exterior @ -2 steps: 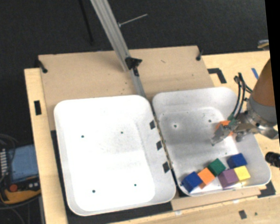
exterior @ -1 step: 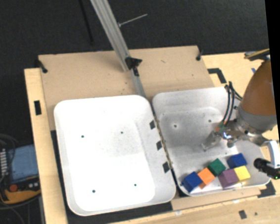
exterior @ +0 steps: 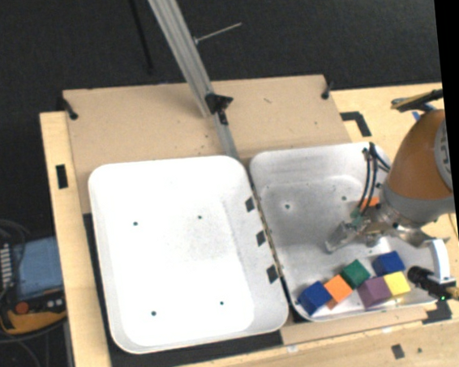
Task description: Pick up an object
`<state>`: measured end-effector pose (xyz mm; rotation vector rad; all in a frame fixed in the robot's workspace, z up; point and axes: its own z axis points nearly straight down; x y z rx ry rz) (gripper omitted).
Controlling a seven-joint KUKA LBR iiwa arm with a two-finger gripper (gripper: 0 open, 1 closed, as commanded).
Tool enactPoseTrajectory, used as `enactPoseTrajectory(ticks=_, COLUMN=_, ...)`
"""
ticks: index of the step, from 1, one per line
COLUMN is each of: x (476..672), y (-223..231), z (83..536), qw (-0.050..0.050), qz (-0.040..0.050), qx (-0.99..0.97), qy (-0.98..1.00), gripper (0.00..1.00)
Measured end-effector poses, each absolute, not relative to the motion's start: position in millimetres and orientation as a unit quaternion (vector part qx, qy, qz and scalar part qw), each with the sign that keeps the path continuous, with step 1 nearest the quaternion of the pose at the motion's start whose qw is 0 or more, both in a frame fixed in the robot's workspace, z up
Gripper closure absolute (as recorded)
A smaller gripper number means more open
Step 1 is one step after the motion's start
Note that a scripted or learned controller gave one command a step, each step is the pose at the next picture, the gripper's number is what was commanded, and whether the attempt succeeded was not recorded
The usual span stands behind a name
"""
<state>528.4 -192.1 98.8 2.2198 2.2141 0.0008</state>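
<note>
White plastic, both bins. The left bin [exterior: 175, 249] is seen bare; the right bin [exterior: 310, 178] carries all the pickable stock.

Six small cubes are clustered along the right bin's near edge: a blue cube [exterior: 313, 297], an orange cube [exterior: 338, 289] touching it, a green cube [exterior: 355, 274] just behind, a purple cube [exterior: 375, 291], a yellow cube [exterior: 397, 284] and a second blue cube [exterior: 388, 264]. They are packed tight, most of them touching a neighbour. Probable reason, as a judgement: the bin floor is sloped or they were pushed there, so they have collected against the near wall.

The gripper [exterior: 345, 236] is positioned low inside the right bin, just behind the cluster, nearest the green cube, with the orange-banded wrist above it to the right. Nothing is seen between its fingers, so no hold is claimed. Whether the claw is apart or together cannot be told; that area is too small and blurred.

Task judged not yet done: no cube is lifted, all are resting on the bin floor.

Risk noted: tight packing leaves little finger clearance, so a neighbour may be nudged, or two cubes clamped at once. The green cube and second blue cube, at the back of the cluster, are judged the easiest targets.
</note>
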Motion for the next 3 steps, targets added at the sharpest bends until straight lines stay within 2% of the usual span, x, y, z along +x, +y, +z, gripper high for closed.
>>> enactPoseTrajectory(ticks=1, x=529.8, y=-193, z=110, qw=0.005, qz=0.0024, qx=0.710, qy=0.704, gripper=1.00)
enactPoseTrajectory(ticks=3, x=526.7, y=-189, z=205, qw=0.003, qz=0.0021, qx=0.706, qy=0.708, gripper=1.00)
